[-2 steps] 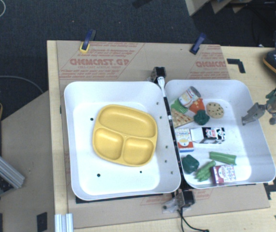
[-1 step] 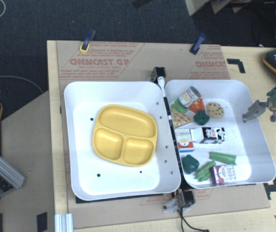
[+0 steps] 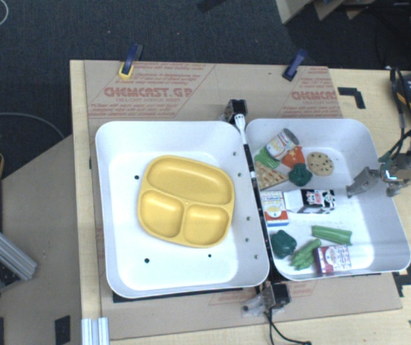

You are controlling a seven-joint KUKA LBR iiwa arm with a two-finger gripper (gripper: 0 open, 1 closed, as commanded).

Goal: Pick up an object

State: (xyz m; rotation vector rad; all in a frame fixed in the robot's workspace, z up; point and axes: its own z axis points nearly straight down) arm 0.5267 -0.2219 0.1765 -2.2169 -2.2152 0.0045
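- My pincer (image 3: 356,185) hangs at the 3 o'clock edge of the right bin (image 3: 378,214), over bare white floor, with nothing between its tips. Whether the tips are spread or pressed together I cannot tell; it is too small and blurred at this slant.
- The pickable things all lie in the right bin, crowded against its 9 o'clock wall, well apart from my pincer.
- The thing nearest my pincer is the round cookie (image 3: 320,163), up toward 10 o'clock from it. It has no long axis, so any approach angle would do.
- The black-and-white carton (image 3: 318,200) lies near, toward 8 o'clock from my pincer, its long axis running roughly 3 to 9.
- The green bean-like piece (image 3: 331,233) sits toward 7 o'clock from my pincer, long axis roughly 3 to 9, slightly tilted. I judge it a fair target: it is slim and has clear floor on its 3 o'clock side.
- Farther down at 6 o'clock in the bin sits the red packet (image 3: 333,259), touching or just beside a second green piece (image 3: 304,254).
- The left bin (image 3: 119,192) holds a yellow divided tray (image 3: 186,200), far off toward 9 o'clock.
- Judgement: no grasp made yet. The coming move turns on travelling toward 9 o'clock, and for the long pieces on closing across the 12-to-6 line.
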